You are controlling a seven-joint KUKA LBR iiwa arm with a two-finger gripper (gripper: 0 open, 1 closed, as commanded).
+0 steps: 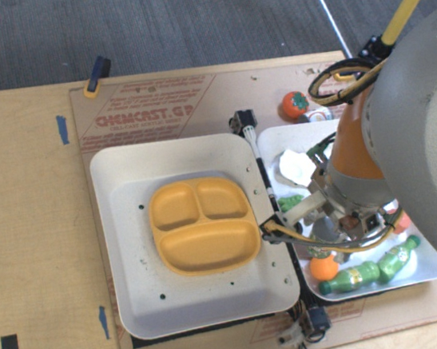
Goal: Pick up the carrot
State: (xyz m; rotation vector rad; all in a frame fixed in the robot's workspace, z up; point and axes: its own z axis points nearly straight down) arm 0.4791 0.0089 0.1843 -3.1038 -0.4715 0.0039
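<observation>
Camera view: we count two white bins on the bench. The left bin point(124, 247) holds one yellow three-compartment tray point(204, 225), lying flat near its middle. The arm point(408, 143) reaches down into the right bin point(433, 264), covering most of it. The gripper point(332, 222) sits low over that bin's middle; whether its claw is open or closed we cannot tell, since wrist and cables hide it. Near the right bin's front-left corner we see one orange piece, which we take for the carrot point(324, 268), just beside one green bottle point(369, 270) lying along the front edge. One white object point(296, 165) lies toward the back-left corner. One tomato-like toy point(294, 106) rests on the bench behind the right bin.
</observation>
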